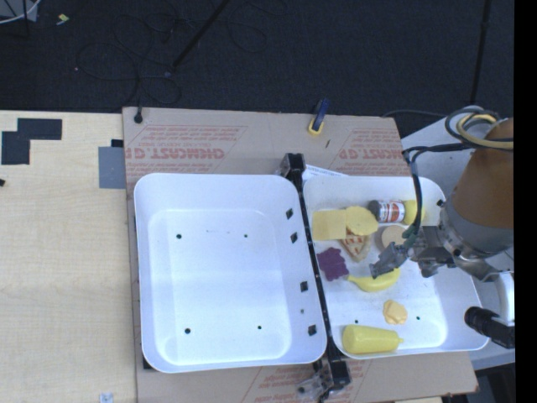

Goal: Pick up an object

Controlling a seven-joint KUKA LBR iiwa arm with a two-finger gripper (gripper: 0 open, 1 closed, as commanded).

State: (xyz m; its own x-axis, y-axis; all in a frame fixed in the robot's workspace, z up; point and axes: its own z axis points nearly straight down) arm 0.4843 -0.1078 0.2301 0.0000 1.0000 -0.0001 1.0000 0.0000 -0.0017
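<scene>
One banana directly under pincer, touching; pincer opening cannot be told

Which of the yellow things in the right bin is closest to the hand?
The banana, lying right below the hand. The other yellow pieces lie farther away, near the bin's edges.
</scene>
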